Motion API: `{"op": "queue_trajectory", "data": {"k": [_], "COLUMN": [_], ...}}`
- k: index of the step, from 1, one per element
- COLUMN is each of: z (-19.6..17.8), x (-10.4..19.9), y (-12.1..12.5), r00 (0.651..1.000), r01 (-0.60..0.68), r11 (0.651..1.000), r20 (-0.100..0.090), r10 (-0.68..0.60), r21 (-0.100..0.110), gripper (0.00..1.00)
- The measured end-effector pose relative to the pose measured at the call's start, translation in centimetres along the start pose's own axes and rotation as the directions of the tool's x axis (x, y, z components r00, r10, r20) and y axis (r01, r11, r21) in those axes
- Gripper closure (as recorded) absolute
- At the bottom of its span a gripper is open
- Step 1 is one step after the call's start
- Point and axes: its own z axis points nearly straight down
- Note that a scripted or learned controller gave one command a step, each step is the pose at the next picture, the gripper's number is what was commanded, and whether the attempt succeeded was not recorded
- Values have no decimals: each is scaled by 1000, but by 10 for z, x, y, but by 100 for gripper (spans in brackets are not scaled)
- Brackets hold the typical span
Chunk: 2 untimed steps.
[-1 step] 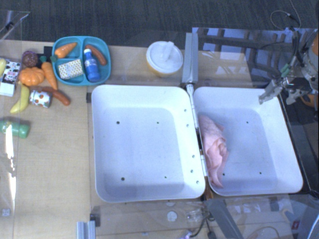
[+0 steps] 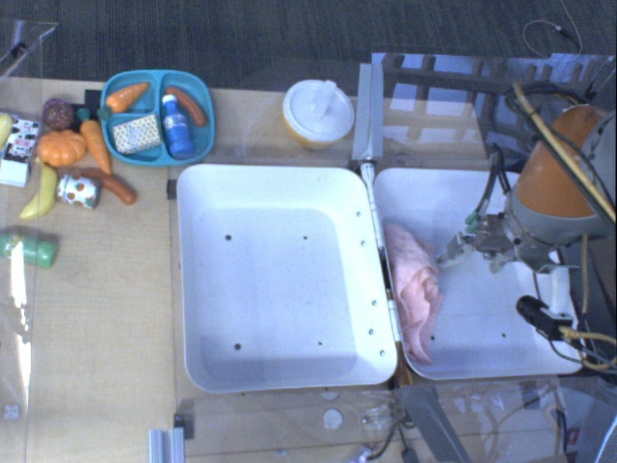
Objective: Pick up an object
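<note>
A crumpled pink cloth lies in the right bin, along its left wall. My gripper hangs low over this bin, just right of the cloth's upper end and pointing toward it. Nothing shows in its grasp. The grey wrist and the orange band rise behind it on the right.
The left bin sits beside the right one, with a metal divider between them. A white lidded cup stands behind the bins. A blue plate and loose toy food lie at the far left. Cables trail at the right.
</note>
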Motion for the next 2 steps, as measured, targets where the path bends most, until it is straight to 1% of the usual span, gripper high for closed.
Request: {"op": "queue_trajectory", "data": {"k": [1,2], "z": [35,-1], "x": [44,-4], "y": [18,41], "r00": [998,979], "r01": [61,201], "r11": [998,979], "r20": [3,2], "r10": [-61,-201], "r21": [-15,-4], "gripper": [0,0]}}
